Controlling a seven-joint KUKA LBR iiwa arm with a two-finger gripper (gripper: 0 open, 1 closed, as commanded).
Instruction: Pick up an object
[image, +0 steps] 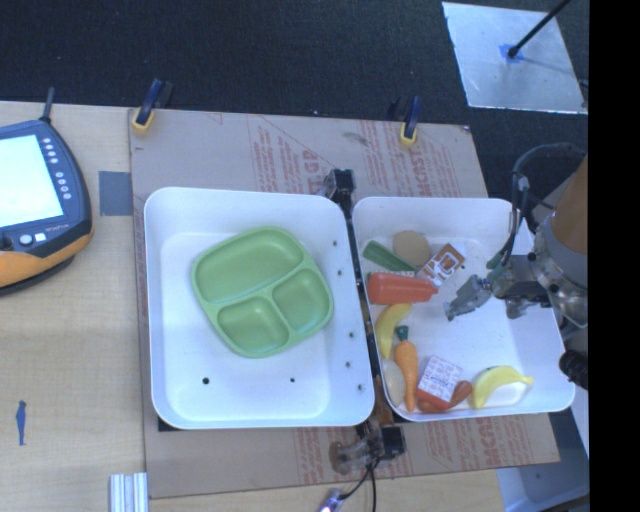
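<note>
- We find the task's candidates heaped in the right bin (500, 215): an orange toy pepper (400, 290) lies near that bin's left wall, with a green pod (386, 257) and a tan round piece (411, 246) just above it and a small printed carton (443, 264) to its right.
- Lower in the same bin, a carrot (406, 366) and a yellow-green piece (391, 322) hug the left wall, a red-and-white packet (439, 378) lies beside the carrot, and a banana (499, 383) rests near the bottom right corner.
- The gripper (462, 298) hangs over the right bin's open middle, to the right of the pepper and below the carton; we judge it is lining up on that cluster.
- Nothing sits between its fingers, which look parted, though the slanted view leaves some doubt.
- The arm (560, 250) reaches in across the right bin's far wall, which keeps the toys unobstructed.
- Left of the right bin, the left bin (170, 330) carries a green divided plate (262, 290), likely a receiving spot.
- Further left of that bin, a control pendant (35, 205) rests on the bench (70, 380).
</note>
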